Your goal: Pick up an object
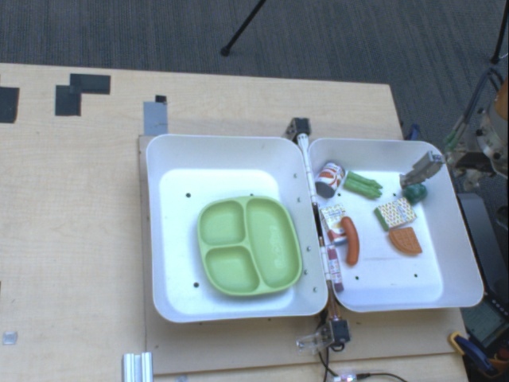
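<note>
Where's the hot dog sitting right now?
The hot dog lies in the right bin, near its left wall, beside the patterned square.

The grey robot arm with its orange band [499, 110] is cut off by the right edge, leaving just a sliver. A small dark green object [415, 192] sits partly under the grey two-finger gripper [421, 169], its shape too small to tell. The pale wooden bench [71, 237] runs off the left and bottom edges. Print on the small red and white can [328, 179] is unreadable.
</note>
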